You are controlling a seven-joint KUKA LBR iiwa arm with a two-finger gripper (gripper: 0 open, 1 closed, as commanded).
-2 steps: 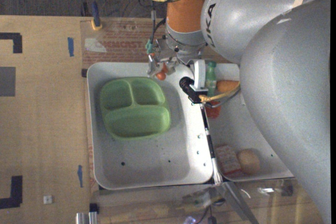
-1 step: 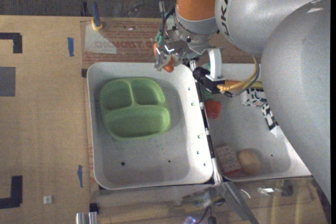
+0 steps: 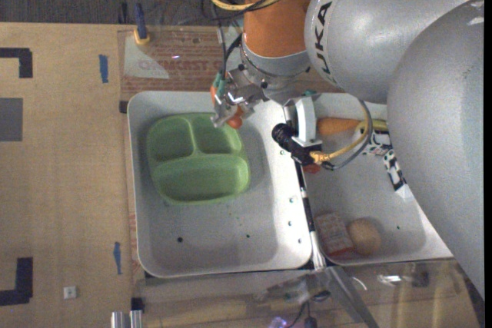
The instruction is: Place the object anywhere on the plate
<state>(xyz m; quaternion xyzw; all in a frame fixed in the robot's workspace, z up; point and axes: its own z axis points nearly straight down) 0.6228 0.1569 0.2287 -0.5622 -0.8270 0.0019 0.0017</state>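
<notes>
A green divided plate [image 3: 198, 157] lies in the left white bin [image 3: 231, 242], toward its far-left part. My gripper [image 3: 227, 110] hangs over the plate's upper right corner, just above its rim. A small orange-red object [image 3: 235, 120] shows between the fingertips, and the gripper is shut on it. Most of the object is hidden by the fingers and the wrist above.
The right bin [image 3: 400, 234] holds an orange carrot-like piece [image 3: 338, 127], a brownish block [image 3: 334, 233] and a tan round item [image 3: 366, 236]. The arm's grey body covers much of that bin. A black cable fitting [image 3: 286, 138] hangs near the divide between the bins.
</notes>
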